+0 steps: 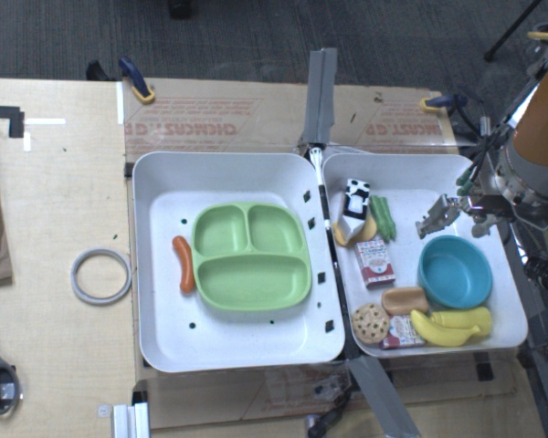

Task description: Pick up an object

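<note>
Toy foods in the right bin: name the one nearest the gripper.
The green pea pod, left of the gripper; the banana, cookie and bun lie farther away.

1 fixed camera looks down on the bench (55, 199) at a slant from above, far enough off to take in both white bins whole: the left bin (155, 245) near mid-frame, the right bin (420, 167) toward the right edge. Dark floor (256, 16) fills the top strip. The arm (530, 153) enters from the right, its upper part probably cropped by the frame.
</note>
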Available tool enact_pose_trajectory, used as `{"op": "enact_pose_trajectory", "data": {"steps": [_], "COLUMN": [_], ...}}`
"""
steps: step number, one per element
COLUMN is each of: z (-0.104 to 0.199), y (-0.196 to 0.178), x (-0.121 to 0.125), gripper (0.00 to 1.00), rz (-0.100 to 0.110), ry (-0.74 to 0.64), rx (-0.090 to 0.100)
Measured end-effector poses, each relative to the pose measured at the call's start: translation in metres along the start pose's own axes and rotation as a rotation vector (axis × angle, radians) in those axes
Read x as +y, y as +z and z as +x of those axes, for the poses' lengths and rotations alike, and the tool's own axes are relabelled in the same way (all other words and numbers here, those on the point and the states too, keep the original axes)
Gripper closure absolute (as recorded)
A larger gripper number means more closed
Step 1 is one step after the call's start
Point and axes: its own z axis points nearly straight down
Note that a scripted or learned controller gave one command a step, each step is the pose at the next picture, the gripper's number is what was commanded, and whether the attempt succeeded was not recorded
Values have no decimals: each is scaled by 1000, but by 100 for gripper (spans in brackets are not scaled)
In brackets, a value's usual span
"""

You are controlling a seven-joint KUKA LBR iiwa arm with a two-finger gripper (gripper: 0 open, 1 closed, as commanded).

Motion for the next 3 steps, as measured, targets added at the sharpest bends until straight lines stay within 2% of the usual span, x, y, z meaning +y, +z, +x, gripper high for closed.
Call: {"op": "enact_pose_trajectory", "data": {"steps": [1,2,3], "z": [-24,12,-64], "y": [141,169,133], "x": [1,28,11], "gripper": [0,0,0], "rz": [3,-7,-3], "ry": [74,67,-28], "rx": [1,1,-1]}}
